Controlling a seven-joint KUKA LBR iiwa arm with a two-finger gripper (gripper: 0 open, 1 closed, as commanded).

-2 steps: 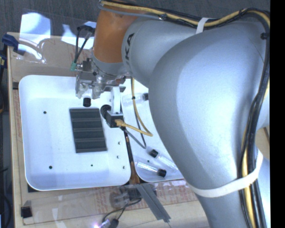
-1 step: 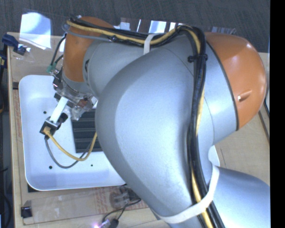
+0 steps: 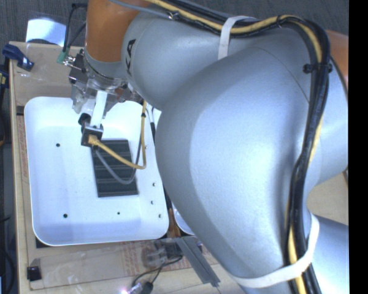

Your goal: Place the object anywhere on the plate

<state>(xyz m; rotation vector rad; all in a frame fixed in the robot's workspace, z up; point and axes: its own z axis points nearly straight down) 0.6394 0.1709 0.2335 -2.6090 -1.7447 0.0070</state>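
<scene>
Dark ribbed object (image 3: 118,175) lies flat on the floor of the left bin (image 3: 55,182), right of the bin's centre and closer to its right wall than to its left.

Arm pose: the grey arm (image 3: 245,133) enters from the right of the view and crosses above the right bin (image 3: 179,224), of which a narrow white strip shows beneath the arm. The orange band (image 3: 107,29) sits at the top of the view, with the wrist pointing down and to the left below it. The claw (image 3: 86,103) hangs over the upper part of the left bin, just above the object's top edge in the view. It cannot be told whether the claw is spread or closed (the wrist hardware covers it from this angle), nor whether it touches the object.

Object appearance: a rectangular slab, dark grey to black, longer than it is wide. Parallel ridges run along its length. Its long axis runs roughly top to bottom in the view, with a slight tilt.

Both bins rest on the pale wooden surface (image 3: 110,259).
</scene>
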